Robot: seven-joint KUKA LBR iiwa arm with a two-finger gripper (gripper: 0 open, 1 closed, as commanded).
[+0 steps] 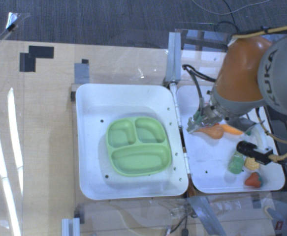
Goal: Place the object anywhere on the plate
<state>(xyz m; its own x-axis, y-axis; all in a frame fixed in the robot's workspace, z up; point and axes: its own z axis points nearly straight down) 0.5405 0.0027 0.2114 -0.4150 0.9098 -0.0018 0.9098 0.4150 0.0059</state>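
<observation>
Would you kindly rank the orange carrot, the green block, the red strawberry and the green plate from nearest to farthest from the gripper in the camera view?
1. Carrot, right at the gripper, right bin.
2. Green block, lower right of it.
3. Plate in the left bin and strawberry at the right bin's lower corner: too close to call.

My arm reaches from the right over the right bin (202, 173), its tool (198, 123) low beside an orange carrot (217, 131). A green block (236, 164) and strawberry (253, 180) lie nearby. The green plate (139, 146) sits in the left bin (89, 132).
</observation>
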